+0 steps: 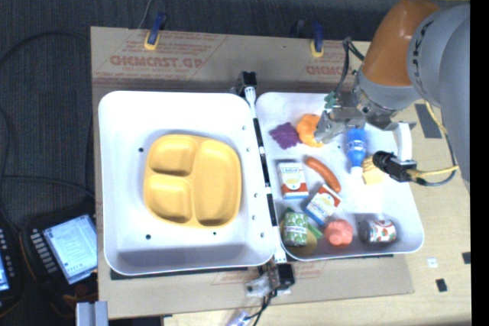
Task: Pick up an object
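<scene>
The left bin carries a yellow tray at its middle. The right bin carries the small items. The arm enters over the right bin's far right corner. The gripper hangs low near the bin's far edge, touching or just above an orange item, with a purple item just to its left and a blue bottle just to its right. The orange item is judged the likeliest target, lying directly at the fingertips. Whether the fingers stand apart or together cannot be told.
</scene>
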### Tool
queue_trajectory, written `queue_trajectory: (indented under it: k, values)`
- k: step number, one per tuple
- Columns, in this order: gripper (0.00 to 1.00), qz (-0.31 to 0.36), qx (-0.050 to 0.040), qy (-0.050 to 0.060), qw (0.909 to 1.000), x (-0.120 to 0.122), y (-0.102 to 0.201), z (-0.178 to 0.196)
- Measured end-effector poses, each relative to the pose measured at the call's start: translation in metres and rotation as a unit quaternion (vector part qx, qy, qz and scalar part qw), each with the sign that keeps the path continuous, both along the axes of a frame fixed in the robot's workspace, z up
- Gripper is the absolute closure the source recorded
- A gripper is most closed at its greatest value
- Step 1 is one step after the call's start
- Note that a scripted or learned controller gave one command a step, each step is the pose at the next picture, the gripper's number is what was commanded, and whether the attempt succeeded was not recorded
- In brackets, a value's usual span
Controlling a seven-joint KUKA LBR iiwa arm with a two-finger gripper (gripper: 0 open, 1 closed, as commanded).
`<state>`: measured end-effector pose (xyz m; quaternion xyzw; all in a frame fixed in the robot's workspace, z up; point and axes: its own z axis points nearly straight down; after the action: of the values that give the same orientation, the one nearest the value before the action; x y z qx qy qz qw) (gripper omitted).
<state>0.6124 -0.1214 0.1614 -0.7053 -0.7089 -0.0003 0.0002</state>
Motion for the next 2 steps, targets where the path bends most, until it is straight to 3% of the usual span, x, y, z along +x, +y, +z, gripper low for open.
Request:
queue_trajectory:
  k: [1, 2]
  values:
    - [0.00, 0.000, -0.0001, 0.000, 1.0000, -0.0001, 0.0000, -0.0002]
    - [1.00, 0.000, 0.0004, 0.000, 1.0000, 0.0003, 0.0001, 0.0096]
